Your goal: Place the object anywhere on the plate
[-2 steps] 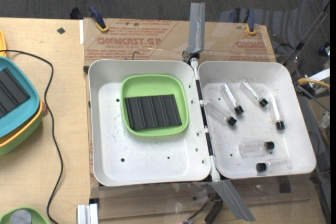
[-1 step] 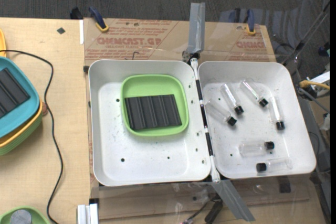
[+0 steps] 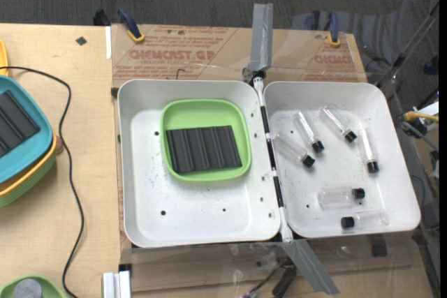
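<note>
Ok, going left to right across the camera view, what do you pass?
Teal tray → black cable → left bin → green plate with a dark ridged pad → right bin holding clear black-capped tubes.

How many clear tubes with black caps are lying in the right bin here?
6, all in the right bin: three along the back, one left of centre, two near the front. More could go unnoticed, being transparent.
</note>
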`<state>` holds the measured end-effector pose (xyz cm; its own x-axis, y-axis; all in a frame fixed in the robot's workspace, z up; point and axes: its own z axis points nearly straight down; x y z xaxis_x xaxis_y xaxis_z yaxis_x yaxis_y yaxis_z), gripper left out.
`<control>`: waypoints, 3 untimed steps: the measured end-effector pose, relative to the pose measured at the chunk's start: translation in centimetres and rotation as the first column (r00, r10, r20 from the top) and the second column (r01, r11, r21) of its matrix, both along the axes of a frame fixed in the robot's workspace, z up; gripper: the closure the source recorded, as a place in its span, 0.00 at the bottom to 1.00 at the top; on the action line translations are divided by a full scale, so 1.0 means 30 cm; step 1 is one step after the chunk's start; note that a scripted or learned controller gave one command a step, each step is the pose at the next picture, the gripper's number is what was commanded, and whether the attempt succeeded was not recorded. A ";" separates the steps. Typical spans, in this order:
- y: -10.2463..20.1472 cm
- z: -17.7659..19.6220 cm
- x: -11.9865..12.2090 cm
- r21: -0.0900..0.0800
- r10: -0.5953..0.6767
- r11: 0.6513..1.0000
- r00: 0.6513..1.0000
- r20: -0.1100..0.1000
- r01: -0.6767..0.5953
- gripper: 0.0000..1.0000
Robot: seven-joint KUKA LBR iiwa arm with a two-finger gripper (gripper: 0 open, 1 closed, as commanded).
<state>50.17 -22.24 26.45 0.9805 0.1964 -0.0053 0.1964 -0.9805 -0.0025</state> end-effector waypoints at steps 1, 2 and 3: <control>0.001 -0.020 -0.020 0.000 0.001 1.000 1.000 0.001 -0.001 0.00; 0.001 -0.057 -0.031 0.000 0.001 1.000 1.000 0.000 -0.001 0.00; 0.001 -0.051 -0.057 0.000 0.000 1.000 1.000 0.000 0.000 0.00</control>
<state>48.48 -22.20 24.91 0.9804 0.1967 -0.0052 0.1967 -0.9805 -0.0026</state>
